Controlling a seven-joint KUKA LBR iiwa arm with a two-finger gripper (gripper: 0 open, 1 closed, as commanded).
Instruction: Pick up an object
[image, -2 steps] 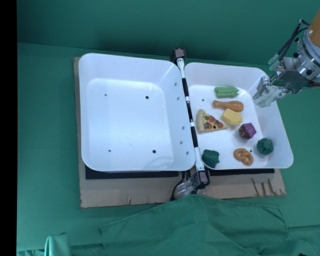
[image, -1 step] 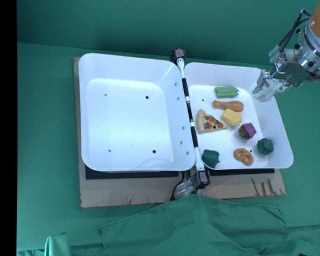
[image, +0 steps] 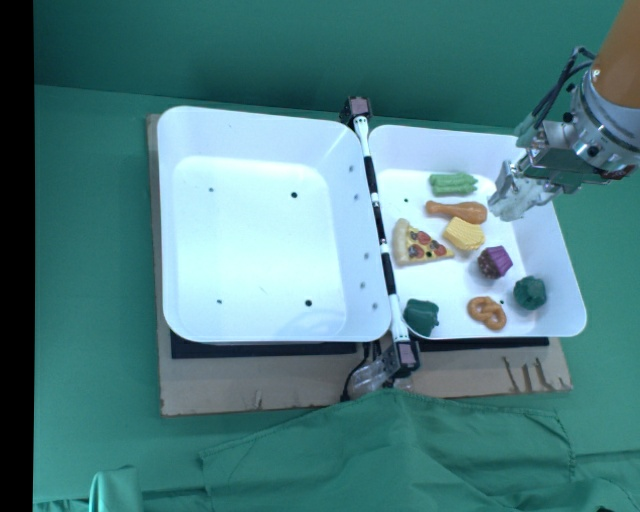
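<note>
Gripper: above the right bin's far right part, nothing seen between its fingers; open or closed, cannot tell. Just left of it: drumstick, green pod. Nearer: yellow block, pizza slice, purple cupcake, pretzel, two dark green pieces. Left bin: adjoining.

Green cloth covers whole bench, flat and evenly lit, darker strip along top edge. Brown cardboard sheet lies on cloth, corners showing at left and bottom right. Black mat peeks out at cardboard's near side. Loose fold of green fabric bunches across bottom, wrinkled, overlapping cardboard's front edge. Soft, diffuse light, faint shadows.
</note>
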